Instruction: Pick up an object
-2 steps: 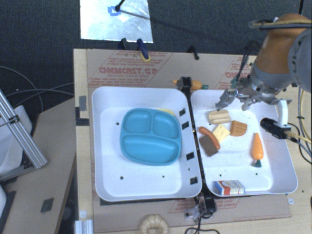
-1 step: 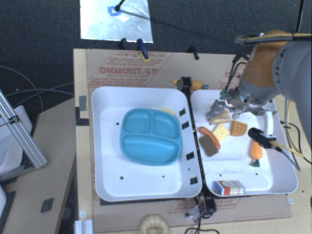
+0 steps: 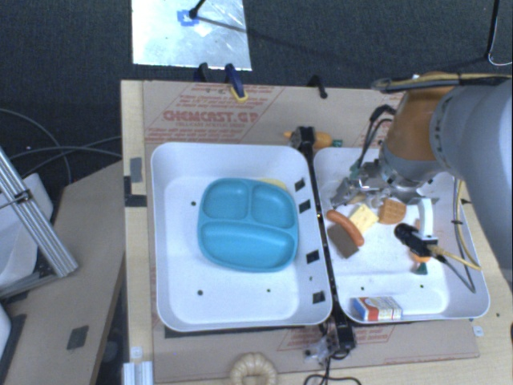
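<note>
hot-dog toy (image 3: 345, 231), brown with an orange strip along its top, lies in the right bin (image 3: 385, 279), just across the bin walls from the blue plate (image 3: 244, 223) and level with the plate's lower half. it looks like light moulded plastic or foam: stiff enough to keep its shape, probably smooth and rounded, so it could roll or squirt out of a pinch. my judgement is that the best hold is across its short width near the middle, with the long axis lying crosswise to the grip.

a yellow wedge (image 3: 365, 216) touches it on the side away from the plate, and a round tan biscuit (image 3: 392, 211) sits one step further from the plate again. that crowding may hinder a clean descent on the wedge side.

the gripper (image 3: 353, 191) hangs over this cluster, to the right of the plate's upper rim; whether it is apart or together i cannot tell, and nothing is seen held in it.

a small red, white and blue box (image 3: 377, 309) rests by the near wall, right of and below the plate. the plate itself sits in the left bin (image 3: 180, 279).
</note>
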